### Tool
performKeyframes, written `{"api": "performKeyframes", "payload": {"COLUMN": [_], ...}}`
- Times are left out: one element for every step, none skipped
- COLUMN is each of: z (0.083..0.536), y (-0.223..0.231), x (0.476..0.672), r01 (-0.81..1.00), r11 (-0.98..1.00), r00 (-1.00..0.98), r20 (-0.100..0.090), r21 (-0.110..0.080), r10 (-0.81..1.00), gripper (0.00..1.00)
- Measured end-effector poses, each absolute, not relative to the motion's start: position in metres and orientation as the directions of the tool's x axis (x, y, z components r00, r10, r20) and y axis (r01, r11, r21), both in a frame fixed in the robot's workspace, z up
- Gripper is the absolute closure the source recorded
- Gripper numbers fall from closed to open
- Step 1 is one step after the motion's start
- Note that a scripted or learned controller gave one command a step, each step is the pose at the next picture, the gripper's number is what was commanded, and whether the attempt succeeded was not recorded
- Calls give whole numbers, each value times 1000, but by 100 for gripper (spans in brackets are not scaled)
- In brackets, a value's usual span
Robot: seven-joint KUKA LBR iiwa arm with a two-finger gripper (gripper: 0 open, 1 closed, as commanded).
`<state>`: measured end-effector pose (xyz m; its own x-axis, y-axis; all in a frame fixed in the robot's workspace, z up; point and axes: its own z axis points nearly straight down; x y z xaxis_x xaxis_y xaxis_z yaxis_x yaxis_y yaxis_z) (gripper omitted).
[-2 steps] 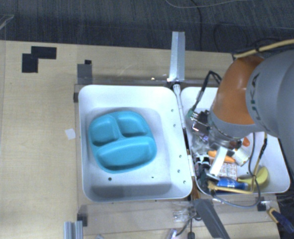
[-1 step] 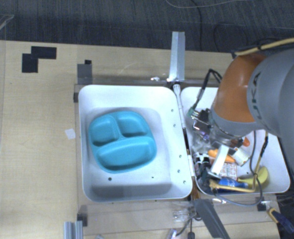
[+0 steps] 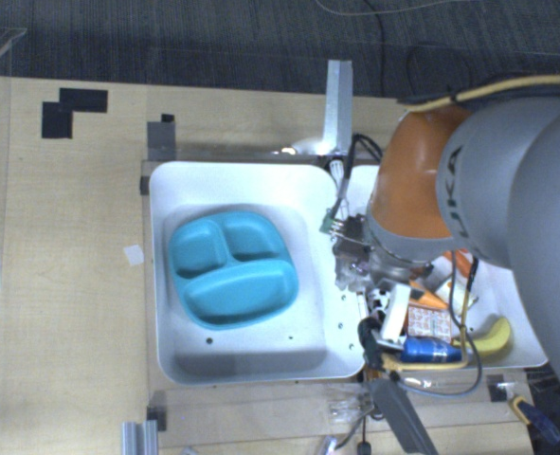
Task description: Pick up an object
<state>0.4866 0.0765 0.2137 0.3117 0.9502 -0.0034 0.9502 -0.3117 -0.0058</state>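
My gripper (image 3: 378, 290) hangs below the orange-banded wrist (image 3: 414, 183), over the left part of the right bin (image 3: 348, 335), and the arm covers most of that bin. Just right of the gripper lie a small box with a red and white pattern (image 3: 430, 323), a blue tube-like thing (image 3: 432, 351) and an orange piece (image 3: 433, 300). A yellow banana (image 3: 494, 336) lies further right. I cannot make out anything held in the gripper.
The left bin (image 3: 166, 254) holds a blue divided plate (image 3: 232, 266) near its middle. A raised wall separates the two bins. A grey metal post (image 3: 339, 102) stands behind them. Black cables run across the dark floor at the back.
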Motion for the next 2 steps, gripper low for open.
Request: {"api": "performKeyframes", "payload": {"z": [187, 194], "y": [108, 108], "x": [486, 487], "r01": [931, 932], "r11": [-365, -362], "r00": [365, 362], "r20": [-5, -9], "r21": [-6, -12], "r10": [931, 932], "gripper": [100, 100]}}
